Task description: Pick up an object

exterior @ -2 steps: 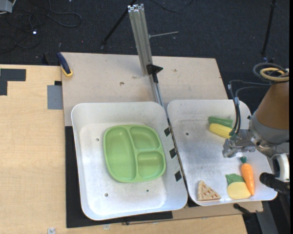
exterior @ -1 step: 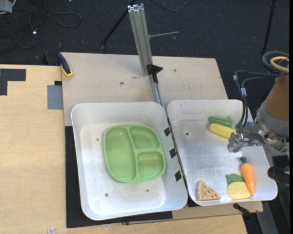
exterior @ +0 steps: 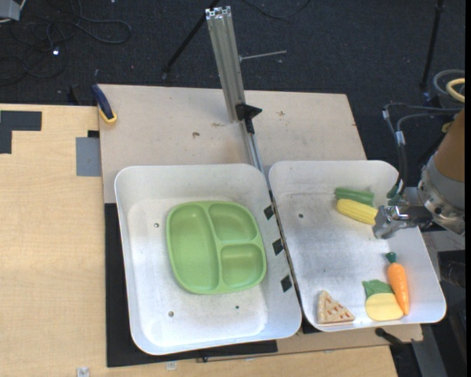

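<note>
The jaws (exterior: 385, 223) hung over the right bin (exterior: 322, 234) near its right rim; whether they were open or closed could not be told. The corn cob (exterior: 356, 210) lay just beside them to the left, touching or nearly so. Bare bin floor stretched leftward and below. Near the front rim lay a carrot (exterior: 399, 286), a yellow piece (exterior: 384, 308) and a sandwich wedge (exterior: 333, 308). The left bin (exterior: 141, 289) held a green divided plate (exterior: 217, 246).
</note>
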Tool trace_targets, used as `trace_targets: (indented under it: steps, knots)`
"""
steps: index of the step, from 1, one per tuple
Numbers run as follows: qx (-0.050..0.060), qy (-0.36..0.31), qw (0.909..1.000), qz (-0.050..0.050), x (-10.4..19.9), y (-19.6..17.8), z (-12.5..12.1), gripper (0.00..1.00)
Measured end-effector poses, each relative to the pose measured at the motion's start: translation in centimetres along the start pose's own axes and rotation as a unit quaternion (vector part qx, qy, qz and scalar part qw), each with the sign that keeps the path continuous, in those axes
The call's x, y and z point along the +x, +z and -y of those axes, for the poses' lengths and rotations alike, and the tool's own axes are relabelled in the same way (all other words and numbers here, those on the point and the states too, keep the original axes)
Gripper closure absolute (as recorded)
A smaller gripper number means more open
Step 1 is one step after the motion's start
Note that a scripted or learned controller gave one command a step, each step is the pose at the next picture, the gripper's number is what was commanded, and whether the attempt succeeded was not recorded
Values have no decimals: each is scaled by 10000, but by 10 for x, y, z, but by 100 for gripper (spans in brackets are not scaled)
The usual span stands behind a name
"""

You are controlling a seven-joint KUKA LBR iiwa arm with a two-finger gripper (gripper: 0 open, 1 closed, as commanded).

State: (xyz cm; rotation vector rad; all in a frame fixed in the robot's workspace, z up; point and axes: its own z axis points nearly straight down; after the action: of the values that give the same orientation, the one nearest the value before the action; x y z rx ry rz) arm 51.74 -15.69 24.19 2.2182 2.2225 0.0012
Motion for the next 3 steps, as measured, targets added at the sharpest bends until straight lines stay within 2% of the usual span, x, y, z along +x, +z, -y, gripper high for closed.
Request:
trace_targets:
  steps: [1,3]
  knots:
    - [8,-19,10000,-11,54,-8,-11,100]
    - [26,-13,10000,-13,152,3,-12,100]
